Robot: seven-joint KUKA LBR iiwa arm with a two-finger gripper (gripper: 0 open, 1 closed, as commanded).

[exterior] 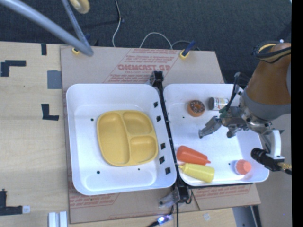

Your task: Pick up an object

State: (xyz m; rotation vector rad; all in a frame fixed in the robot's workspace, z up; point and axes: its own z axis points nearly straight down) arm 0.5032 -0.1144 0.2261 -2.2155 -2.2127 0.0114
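step: looks like the approach stage, nothing is picked yet as far as I can see. The arm [267, 86] reaches over the right bin [180, 94] and the gripper [218, 126] hangs above bare bin floor near the middle.

jaws: honestly can't tell if they're apart or together, it's a dark tangle of metal from this angle. Nothing visible between them, so I'd call it empty-handed.

targets (all placed relative to the gripper): the task just says "an object", so any of these would do.
- donut [196, 108]: up and to the left, near, the closest thing.
- small bottle [218, 102]: just above, lying on its side, partly tucked behind the arm.
- carrot [192, 155]: below and to the left, lying flat.
- yellow bottle [198, 172]: further below, touching the carrot or close to it.
- orange cup [243, 167]: below and to the right, near the bin's corner.

left bin [75, 126]: well off to the left, holds a yellow plate [127, 137] with compartments. Too flat to be an easy grab imo.

next move: my guess is it needs to shift over one object, probably the donut, line the jaws up across it, then drop down and close. The carrot and yellow bottle sit tight together, so they'd be the fiddlier pick.
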